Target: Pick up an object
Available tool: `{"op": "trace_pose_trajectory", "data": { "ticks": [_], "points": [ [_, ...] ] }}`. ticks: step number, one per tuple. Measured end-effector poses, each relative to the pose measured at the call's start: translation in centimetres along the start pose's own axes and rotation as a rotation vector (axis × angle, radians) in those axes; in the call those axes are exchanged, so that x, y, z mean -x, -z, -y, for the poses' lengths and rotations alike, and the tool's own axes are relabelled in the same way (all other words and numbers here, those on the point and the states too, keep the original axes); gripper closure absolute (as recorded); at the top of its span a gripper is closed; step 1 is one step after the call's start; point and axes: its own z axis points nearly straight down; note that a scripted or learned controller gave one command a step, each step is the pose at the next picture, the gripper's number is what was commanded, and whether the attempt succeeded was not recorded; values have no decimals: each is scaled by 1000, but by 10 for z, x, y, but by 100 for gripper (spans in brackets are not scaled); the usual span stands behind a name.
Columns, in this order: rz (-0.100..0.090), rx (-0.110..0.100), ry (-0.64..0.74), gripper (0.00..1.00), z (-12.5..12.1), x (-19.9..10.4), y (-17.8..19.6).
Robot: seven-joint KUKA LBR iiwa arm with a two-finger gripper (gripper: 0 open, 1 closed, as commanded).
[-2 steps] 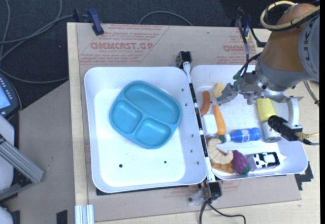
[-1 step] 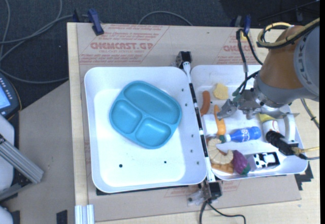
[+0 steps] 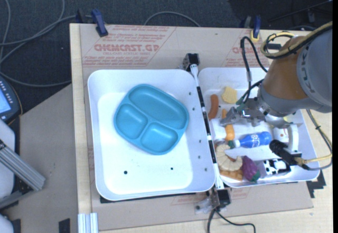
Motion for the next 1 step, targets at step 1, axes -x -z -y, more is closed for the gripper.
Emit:
{"op": "trace_pose_trajectory", "data": {
  "ticks": [1],
  "points": [
    [1, 12, -2, 0, 3, -3, -8]
  ]
}}
